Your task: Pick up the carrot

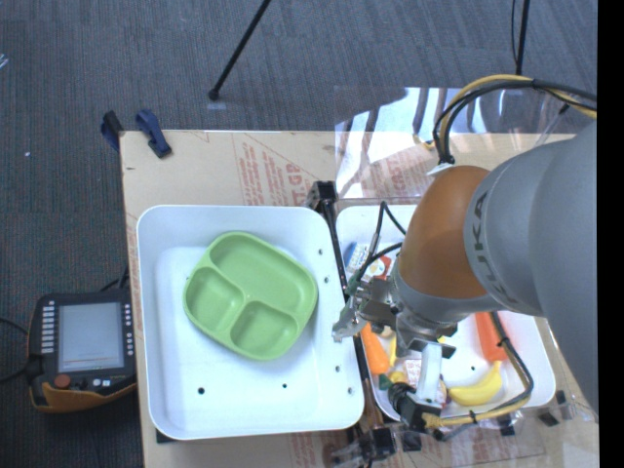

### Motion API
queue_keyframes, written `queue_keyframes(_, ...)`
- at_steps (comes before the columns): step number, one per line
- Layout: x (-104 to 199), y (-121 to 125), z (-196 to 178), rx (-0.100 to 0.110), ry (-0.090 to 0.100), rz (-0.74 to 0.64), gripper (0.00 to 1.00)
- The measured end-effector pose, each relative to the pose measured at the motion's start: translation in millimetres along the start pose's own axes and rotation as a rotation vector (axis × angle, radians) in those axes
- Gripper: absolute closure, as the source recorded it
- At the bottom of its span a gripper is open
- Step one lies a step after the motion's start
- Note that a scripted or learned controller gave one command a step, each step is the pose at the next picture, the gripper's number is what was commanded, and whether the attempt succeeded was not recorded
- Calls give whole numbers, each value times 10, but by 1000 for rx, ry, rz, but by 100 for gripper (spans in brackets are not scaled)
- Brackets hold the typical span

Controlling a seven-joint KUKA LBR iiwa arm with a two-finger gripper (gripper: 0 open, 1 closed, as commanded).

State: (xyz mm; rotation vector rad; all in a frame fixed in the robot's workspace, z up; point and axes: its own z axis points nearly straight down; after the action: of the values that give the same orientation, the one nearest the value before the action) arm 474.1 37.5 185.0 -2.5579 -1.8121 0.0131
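bench (224, 169): brown board bearing two white bins side by side
arm (507, 232): grey with an orange band, reaching in from the right and hanging over the right bin
left bin (161, 359): holds only the green plate
right bin (541, 359): largely hidden under the arm
green plate (252, 295): three compartments, lying in the left bin's upper half
gripper (385, 325): low over the right bin's left side, just beside the carrot; whether it is spread or closed cannot be told
banana (478, 388): yellow, near the right bin's front edge
carrot (375, 351): orange, lying in the right bin close to its left wall
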Motion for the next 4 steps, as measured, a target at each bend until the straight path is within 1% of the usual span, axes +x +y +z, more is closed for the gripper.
queue_keyframes(1,-486,181,-8,-4,1,145,0)
queue_keyframes(2,-410,157,-8,-5,3,205,0)
queue_keyframes(3,34,-12,0,-1,0,-91,0)
queue_keyframes(4,17,-6,-79,5,-2,-87,100)
